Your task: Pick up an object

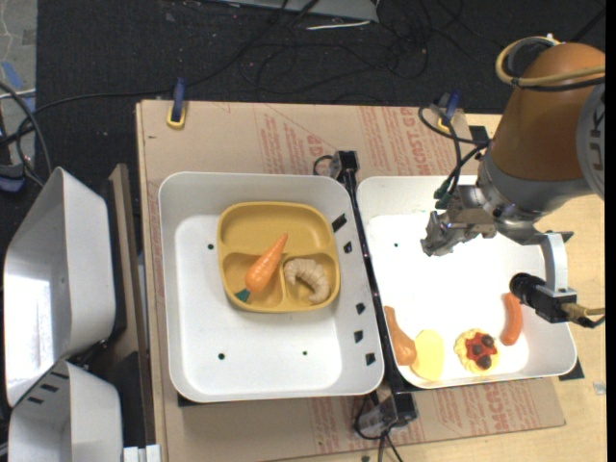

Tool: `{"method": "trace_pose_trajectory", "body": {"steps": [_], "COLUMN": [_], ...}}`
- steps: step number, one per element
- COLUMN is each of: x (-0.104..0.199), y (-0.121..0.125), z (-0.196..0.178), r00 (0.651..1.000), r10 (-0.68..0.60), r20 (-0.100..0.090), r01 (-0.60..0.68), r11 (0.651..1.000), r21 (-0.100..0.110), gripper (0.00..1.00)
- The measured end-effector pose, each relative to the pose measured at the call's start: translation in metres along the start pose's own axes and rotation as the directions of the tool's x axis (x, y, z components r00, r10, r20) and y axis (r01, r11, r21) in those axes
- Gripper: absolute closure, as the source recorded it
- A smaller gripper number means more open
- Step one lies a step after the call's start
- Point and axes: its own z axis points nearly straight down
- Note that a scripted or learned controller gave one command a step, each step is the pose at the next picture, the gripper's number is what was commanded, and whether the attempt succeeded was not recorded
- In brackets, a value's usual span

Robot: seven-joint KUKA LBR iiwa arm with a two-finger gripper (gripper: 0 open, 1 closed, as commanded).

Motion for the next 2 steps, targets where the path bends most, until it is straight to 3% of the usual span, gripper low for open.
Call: {"method": "trace_pose_trajectory", "body": {"steps": [2], "x": [0.099], "y": [-0.03], "z": [0.029], "r00": [1.0], "r10": [0.0], "r20": [0.0], "r01": [0.0], "r11": [1.0], "r21": [0.003], "gripper": [1.0]}}
